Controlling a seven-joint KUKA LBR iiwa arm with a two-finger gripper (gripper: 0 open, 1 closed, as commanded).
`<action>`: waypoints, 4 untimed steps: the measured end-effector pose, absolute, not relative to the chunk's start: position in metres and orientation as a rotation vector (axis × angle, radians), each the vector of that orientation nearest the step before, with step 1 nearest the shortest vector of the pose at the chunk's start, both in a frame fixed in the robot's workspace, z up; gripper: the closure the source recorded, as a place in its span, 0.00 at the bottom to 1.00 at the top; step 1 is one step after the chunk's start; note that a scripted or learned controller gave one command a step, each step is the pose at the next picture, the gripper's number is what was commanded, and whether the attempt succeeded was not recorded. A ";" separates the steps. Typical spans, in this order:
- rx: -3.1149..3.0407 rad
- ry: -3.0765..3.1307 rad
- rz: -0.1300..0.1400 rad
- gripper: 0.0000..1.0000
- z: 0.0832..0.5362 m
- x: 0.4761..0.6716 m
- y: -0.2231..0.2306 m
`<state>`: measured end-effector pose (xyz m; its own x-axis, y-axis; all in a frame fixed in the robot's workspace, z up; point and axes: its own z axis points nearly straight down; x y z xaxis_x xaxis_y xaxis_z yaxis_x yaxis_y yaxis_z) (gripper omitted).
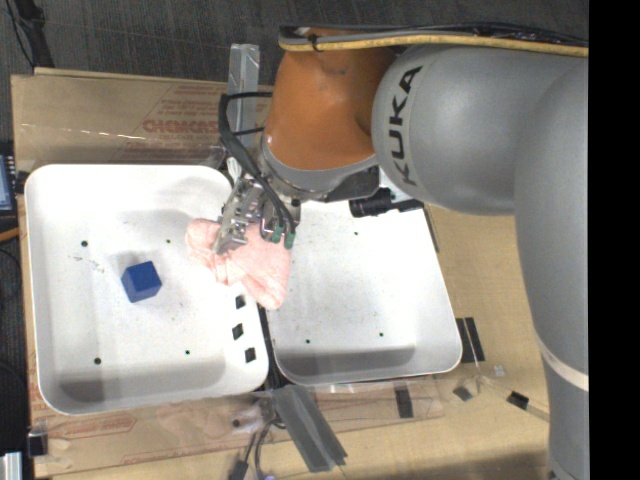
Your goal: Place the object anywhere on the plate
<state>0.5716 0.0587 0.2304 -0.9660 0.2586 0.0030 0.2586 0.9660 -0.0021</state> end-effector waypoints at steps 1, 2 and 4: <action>0.001 -3.137 0.002 1.00 0.226 0.547 0.093; 0.011 -3.141 0.002 1.00 0.236 0.530 0.142; 0.010 -3.139 0.003 0.00 0.232 0.500 0.185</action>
